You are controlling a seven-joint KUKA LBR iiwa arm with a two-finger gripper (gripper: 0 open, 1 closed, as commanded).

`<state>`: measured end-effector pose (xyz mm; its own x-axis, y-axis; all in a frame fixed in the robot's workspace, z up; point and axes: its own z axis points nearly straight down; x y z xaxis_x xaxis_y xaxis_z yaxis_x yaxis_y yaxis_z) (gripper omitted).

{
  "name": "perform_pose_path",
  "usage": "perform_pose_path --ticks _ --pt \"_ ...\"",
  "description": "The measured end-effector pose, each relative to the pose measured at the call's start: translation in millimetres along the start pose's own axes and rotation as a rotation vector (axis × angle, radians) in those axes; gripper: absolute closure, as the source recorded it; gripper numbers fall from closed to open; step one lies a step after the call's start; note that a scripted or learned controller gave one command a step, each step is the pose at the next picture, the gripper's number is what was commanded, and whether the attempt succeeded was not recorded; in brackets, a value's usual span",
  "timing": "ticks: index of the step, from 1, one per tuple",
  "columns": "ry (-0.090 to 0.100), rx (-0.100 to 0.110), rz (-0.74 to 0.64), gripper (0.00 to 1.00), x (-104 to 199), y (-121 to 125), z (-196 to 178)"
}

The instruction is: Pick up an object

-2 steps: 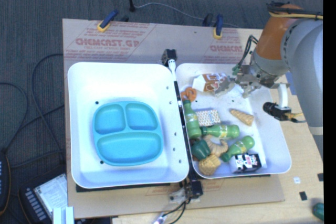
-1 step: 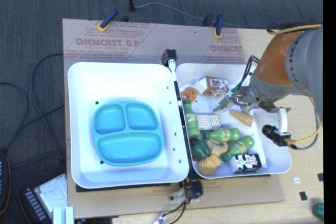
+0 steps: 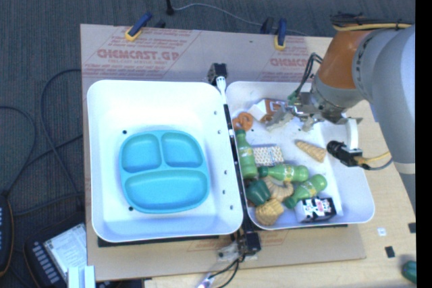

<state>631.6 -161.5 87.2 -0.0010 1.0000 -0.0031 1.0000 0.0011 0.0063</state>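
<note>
- Grey arm (image 3: pixel 385 71) with an orange band reaches in over the right bin (image 3: pixel 358 202).
- Left bin (image 3: pixel 108 145) holds a blue divided plate (image 3: pixel 164 170).
- Gripper (image 3: pixel 291 112) is low at the right bin's back; whether it is spread, I cannot tell.
- Toy pile (image 3: pixel 283 182) lies toward the front of the right bin, with a cone (image 3: pixel 310 150) just beside it.

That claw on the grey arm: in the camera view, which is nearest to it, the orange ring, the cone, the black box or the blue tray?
From the gripper:
1. Cone, just below it.
2. Orange ring, left; nearly tied with the cone.
3. Black box, right bin's near edge.
4. Blue tray, left bin.
</note>
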Motion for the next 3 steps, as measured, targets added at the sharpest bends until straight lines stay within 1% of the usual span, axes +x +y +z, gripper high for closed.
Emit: perform_pose_path --ticks 1,2,3 --pt "0.007 0.062 -0.005 0.0 0 27 2" --pt "0.008 0.069 -0.007 1.0 1 26 -7" --pt "0.003 0.003 -0.001 1.0 76 21 -99"
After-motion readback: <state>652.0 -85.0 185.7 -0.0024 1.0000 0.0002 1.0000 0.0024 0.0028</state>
